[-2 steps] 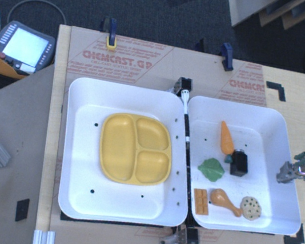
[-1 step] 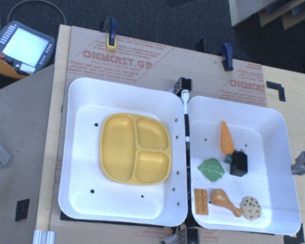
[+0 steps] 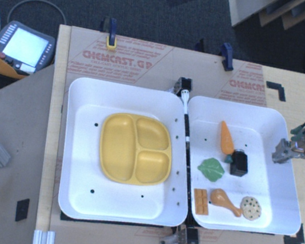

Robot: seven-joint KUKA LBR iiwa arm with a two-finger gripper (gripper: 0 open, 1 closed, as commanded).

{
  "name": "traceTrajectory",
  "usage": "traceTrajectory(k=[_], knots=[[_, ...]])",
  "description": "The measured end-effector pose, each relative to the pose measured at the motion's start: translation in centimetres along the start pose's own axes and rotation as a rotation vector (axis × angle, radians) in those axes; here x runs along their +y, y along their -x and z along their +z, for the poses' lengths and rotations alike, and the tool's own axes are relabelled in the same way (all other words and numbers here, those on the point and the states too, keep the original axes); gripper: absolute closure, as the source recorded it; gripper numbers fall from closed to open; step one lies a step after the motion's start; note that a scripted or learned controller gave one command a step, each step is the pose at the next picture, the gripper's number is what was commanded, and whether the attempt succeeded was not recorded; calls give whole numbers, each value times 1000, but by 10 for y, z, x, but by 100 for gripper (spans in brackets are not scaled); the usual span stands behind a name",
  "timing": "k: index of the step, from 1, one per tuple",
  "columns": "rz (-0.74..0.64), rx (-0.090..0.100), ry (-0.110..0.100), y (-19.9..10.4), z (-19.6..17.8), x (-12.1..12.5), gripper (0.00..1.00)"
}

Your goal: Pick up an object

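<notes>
Camera view. A bench (image 3: 152, 55) carries two shallow white bins side by side. The left bin (image 3: 71, 192) contains a yellow divided plate (image 3: 135, 148), lying flat near its middle. The right bin (image 3: 283, 187) contains six small objects, any of which could serve as the object to pick up: an orange carrot (image 3: 227, 137) toward the far side; a black block (image 3: 239, 163) just near of the carrot's lower end and apparently touching it; a green leaf (image 3: 212, 169) left of the block; and, along the near side, a tan wafer (image 3: 200, 201), a drumstick (image 3: 225, 201) and a speckled cookie (image 3: 250, 208), left to right.

The hand (image 3: 284, 152) stands at the right edge of the right bin, over its rim, well apart from the cookie and from the block. At this size and angle it cannot be told whether the hand is released or clenched; no object appears in it.

Progress, as a judgement: the pick is not yet done. All objects rest on the bin floor. What remains is the whole sequence: moving over a chosen object, descending, grasping and lifting. The carrot and block, lying so close together, look the more awkward targets; the cookie lies nearest.
</notes>
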State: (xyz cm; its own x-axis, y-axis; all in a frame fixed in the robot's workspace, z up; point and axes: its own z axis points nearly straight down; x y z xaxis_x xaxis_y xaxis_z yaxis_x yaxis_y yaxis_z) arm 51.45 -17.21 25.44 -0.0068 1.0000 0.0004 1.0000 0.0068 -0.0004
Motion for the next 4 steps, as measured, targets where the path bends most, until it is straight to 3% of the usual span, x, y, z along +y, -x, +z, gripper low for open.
traceTrajectory(k=[3,4], knots=[[0,0,-1,-140,2,67,100],[1,0,-3,-183,23,92,100]])
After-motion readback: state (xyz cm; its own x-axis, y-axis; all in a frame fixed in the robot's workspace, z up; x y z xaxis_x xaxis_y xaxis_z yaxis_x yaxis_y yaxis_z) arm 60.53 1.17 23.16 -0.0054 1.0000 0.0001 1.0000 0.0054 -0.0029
